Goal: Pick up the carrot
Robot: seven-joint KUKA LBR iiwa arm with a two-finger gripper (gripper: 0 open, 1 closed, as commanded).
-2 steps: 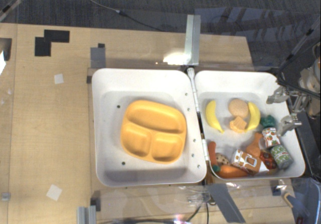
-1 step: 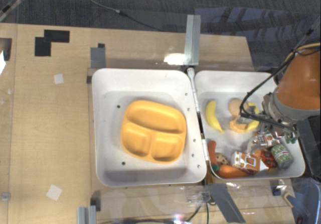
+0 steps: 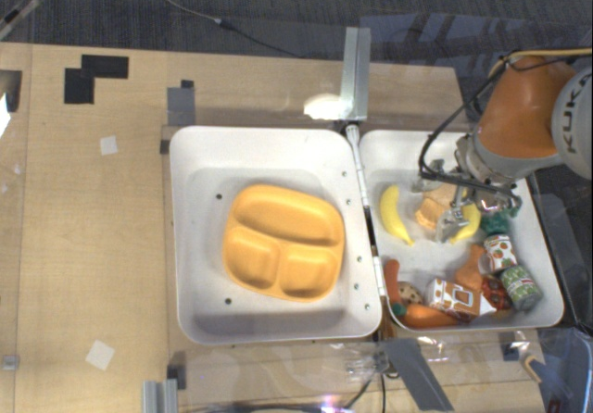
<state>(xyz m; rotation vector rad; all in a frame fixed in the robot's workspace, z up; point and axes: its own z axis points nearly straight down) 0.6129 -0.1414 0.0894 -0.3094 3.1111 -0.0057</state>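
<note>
The carrot point(image 3: 424, 315) is a small orange piece lying along the front wall of the right bin point(image 3: 389, 156), just left of a small carton point(image 3: 454, 295). My gripper point(image 3: 454, 221) hangs in the middle of that bin, well behind the carrot. It is low over a tan bread-like item point(image 3: 430, 213) and a yellow piece point(image 3: 469, 222). Nothing shows as lifted in it. The grey arm with its orange band point(image 3: 519, 119) reaches in from the right.
A banana point(image 3: 397, 215) lies left of the gripper. Two small cans point(image 3: 500, 254) point(image 3: 521, 289), another orange piece point(image 3: 473, 268) and a reddish item point(image 3: 392, 274) crowd the bin's front right. The left bin point(image 3: 199, 217) holds a yellow divided plate point(image 3: 283, 240).
</note>
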